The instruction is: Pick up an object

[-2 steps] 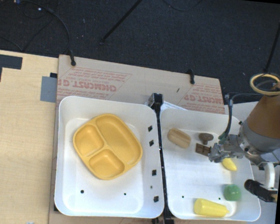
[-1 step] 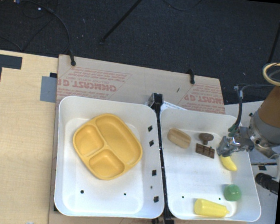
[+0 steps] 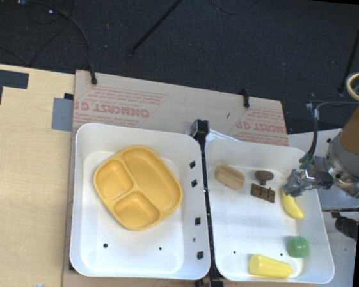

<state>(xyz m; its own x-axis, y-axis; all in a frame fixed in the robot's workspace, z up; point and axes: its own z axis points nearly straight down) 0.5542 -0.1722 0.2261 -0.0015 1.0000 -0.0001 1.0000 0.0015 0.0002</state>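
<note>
Camera view is showing the right bin (image 3: 319,278), where a yellow wedge (image 3: 270,266) and green ball (image 3: 297,246) are lying nearest, below the gripper (image 3: 294,187). The gripper is sitting over a banana's (image 3: 292,206) upper end; whether it grips, I cannot tell. Left of it are lying a chocolate bar (image 3: 263,193), mushroom (image 3: 264,177) and bread roll (image 3: 230,177).

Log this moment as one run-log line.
claw over right bin, just above yellow banana | grasp unconfirmed | yellow divided plate in left bin
</note>
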